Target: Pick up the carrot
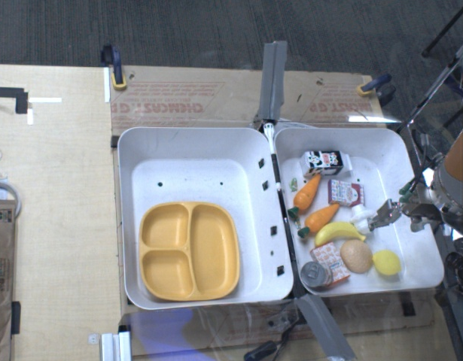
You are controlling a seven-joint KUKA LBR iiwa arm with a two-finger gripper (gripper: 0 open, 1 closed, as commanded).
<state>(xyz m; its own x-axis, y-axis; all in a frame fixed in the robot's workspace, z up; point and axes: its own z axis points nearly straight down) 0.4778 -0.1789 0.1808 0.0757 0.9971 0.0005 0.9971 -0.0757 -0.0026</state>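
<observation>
Carrots lie in the right bin [409,160]: one carrot [308,191] slants below the milk carton [324,161], a second carrot [321,218] rests just above the banana [338,233]. The gripper [385,215] hovers right of them, near the banana's tip; whether it is apart or together, I cannot tell.

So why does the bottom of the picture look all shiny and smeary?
In the camera view, a clear sheet along the bench's front edge catches light, giving bluish glare and smears; the white bins look bright but keep soft shadows at their walls; the carrots stay sharp, while the gripper at the right looks a bit blurred.
</observation>
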